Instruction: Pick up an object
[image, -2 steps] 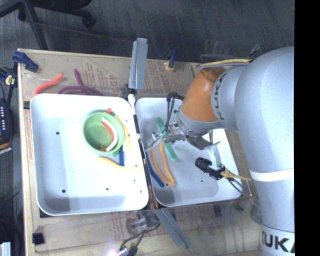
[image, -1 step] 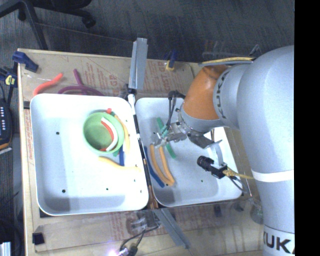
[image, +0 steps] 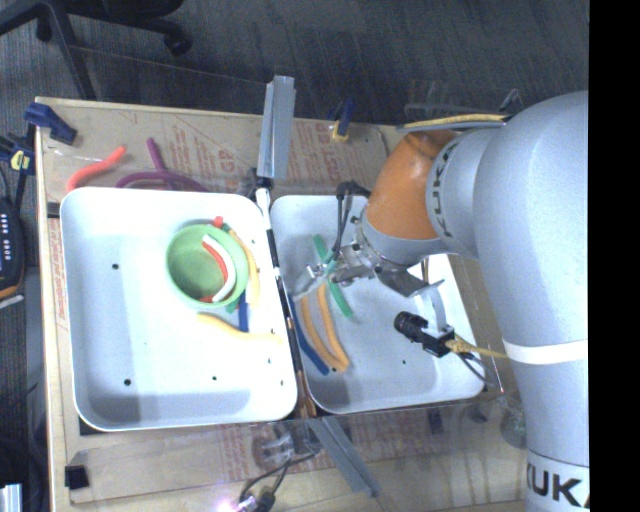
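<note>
Objects are spread over both bins, none lifted. On the bare bench at far left: a red strip (image: 95, 168) and a purple tube (image: 160, 181), both outside the left bin (image: 150, 385). Inside that bin there's a green bowl (image: 200, 268) with a red-and-white piece (image: 217, 252) in it. A yellow strip (image: 238, 326) and a short blue piece (image: 243, 316) lie just below the bowl's rim.

Right bin (image: 400, 385): a blue strip (image: 306, 346) and an orange strip (image: 332, 335) lie side by side near the left wall, with a green strip (image: 341, 301) angled across them. The gripper (image: 332, 270) is low over this cluster, right at the top ends of the strips, with a second green strip (image: 320, 248) just above it. Can't tell whether it's released or clenched, or whether it's touching anything; the metalwork blurs into the strips. The orange wrist band (image: 405, 195) is above the bin's upper right.
</note>
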